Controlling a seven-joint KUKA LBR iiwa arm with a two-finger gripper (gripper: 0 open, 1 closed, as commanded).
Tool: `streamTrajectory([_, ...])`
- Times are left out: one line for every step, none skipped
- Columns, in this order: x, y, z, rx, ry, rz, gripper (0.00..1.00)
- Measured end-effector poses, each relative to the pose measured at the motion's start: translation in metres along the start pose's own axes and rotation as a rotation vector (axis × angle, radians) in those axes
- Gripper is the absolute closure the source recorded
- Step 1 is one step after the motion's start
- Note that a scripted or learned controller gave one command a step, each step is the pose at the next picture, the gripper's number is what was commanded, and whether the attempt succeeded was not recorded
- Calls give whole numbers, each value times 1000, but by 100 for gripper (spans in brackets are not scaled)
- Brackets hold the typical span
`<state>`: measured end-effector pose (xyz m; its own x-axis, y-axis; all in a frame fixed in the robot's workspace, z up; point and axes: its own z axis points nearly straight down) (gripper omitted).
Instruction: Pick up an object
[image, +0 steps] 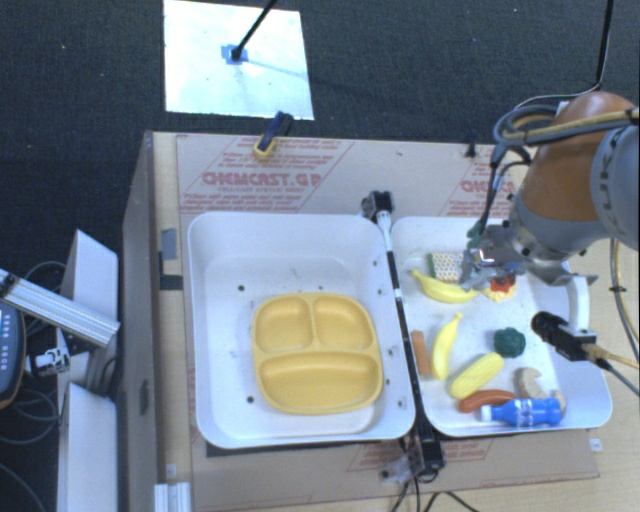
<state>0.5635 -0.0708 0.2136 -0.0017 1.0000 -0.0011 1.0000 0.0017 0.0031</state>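
Dark carpet around bench (300, 170); gripper (487, 262) low in right bin (590, 400), opening impossible to tell, just beside banana (445, 290): probably light, stiff, slippery plastic, best pinched mid-body.

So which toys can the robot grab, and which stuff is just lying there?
For the job: the arm's gripper; curved yellow plastic banana; yellow corn cob; dark green broccoli; blue plastic bottle; red sausage.

Just lying about: yellow divided plastic plate; white paper sheet.
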Motion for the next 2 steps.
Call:
streamTrajectory([-47,-10,-8,0,0,0,100])
streamTrajectory([-89,11,122,6,1,1,100])
